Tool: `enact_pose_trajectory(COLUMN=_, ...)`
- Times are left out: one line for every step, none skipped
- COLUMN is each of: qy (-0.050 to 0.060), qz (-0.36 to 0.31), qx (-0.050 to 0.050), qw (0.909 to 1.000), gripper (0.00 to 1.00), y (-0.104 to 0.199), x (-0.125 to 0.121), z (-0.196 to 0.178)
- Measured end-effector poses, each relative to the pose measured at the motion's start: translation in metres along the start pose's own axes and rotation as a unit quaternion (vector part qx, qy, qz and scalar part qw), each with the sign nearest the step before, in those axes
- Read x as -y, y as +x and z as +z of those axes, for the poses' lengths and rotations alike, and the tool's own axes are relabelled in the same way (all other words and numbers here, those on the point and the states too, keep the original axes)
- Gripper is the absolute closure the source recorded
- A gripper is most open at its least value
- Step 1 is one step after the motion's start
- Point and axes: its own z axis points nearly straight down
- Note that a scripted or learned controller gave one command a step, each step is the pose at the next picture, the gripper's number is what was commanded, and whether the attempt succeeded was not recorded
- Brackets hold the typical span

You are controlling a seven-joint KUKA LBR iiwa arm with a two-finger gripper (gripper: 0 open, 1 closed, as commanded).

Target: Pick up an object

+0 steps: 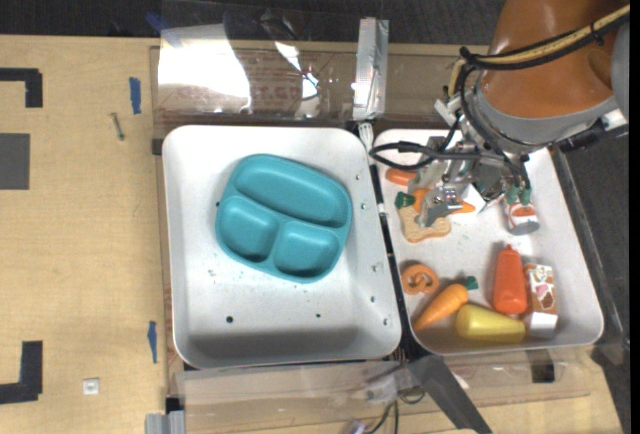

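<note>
We see the hand (440,205) low in the right bin (578,252), upper-left part, over a tan flat piece (420,227) near the bin's left wall; we cannot tell how its fingers stand, and nothing shows clearly between them. Small orange bits (402,177) lie just beside it, too cluttered to name. Toy food sits along the bin's front: a carrot (441,305) with long axis diagonal, tip toward front-left and green top toward back-right; a yellow piece (489,324) lying roughly left-right just beside the carrot; an orange-red bottle (509,280) lying with cap toward the back; a small carton (541,288) touching its right side, print too small to read. An orange ring (419,276) lies near the left wall, behind the carrot. A small red-and-white item (522,216) sits right of the hand. Open floor in that bin is mid-centre and the right strip. The left bin (190,272) holds a teal divided plate (284,216), long axis slanting back-left to front-right, with bare floor around it. No readable writing anywhere on the tabletop (70,252).
</note>
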Motion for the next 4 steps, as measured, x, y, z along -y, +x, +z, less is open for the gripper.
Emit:
enact_pose_trajectory(qy=-0.001, qz=-0.027, qx=-0.006, qw=0.9996, gripper=1.0, y=-0.059, x=-0.015, z=0.091)
enact_pose_trajectory(qy=-0.001, qz=-0.022, qx=-0.001, qw=0.9998, gripper=1.0, y=-0.11, x=-0.015, z=0.065)
enact_pose_trajectory(qy=-0.001, qz=-0.022, qx=0.002, qw=0.9998, gripper=1.0, y=-0.112, x=-0.016, z=0.057)
enact_pose_trajectory(qy=-0.002, qz=-0.022, qx=0.005, qw=0.9997, gripper=1.0, y=-0.114, x=-0.016, z=0.049)
